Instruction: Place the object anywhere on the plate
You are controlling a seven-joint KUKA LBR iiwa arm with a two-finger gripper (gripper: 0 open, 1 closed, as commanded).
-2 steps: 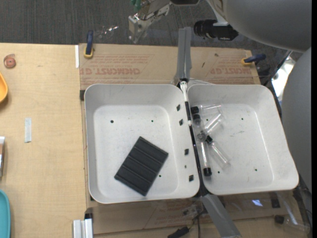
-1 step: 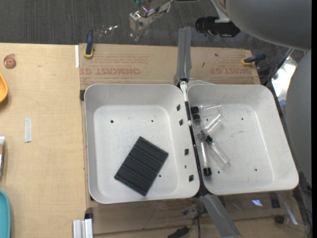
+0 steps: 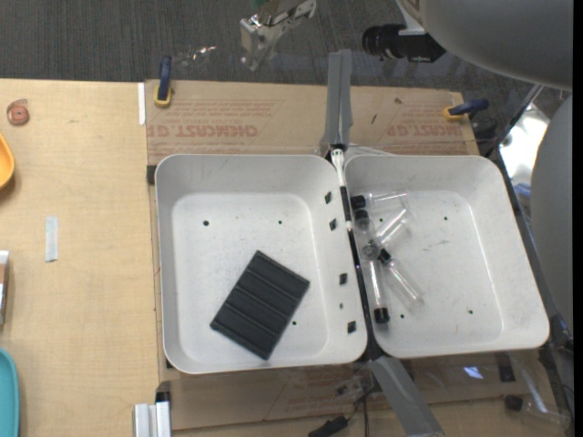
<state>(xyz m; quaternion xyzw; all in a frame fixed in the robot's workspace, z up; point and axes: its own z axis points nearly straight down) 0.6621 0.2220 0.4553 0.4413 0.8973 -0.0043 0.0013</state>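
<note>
Plate (image 3: pixel 261 303): black, ridged, lying flat in the left bin (image 3: pixel 182 189).
Tubes (image 3: pixel 387 244): clear, piled in the right bin (image 3: pixel 492 198).
Gripper (image 3: pixel 260 30): up high; grasp unclear.

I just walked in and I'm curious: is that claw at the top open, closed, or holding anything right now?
Gripper: raised above the bench's far edge; nothing visible between its fingers; open or closed cannot be told.
</note>
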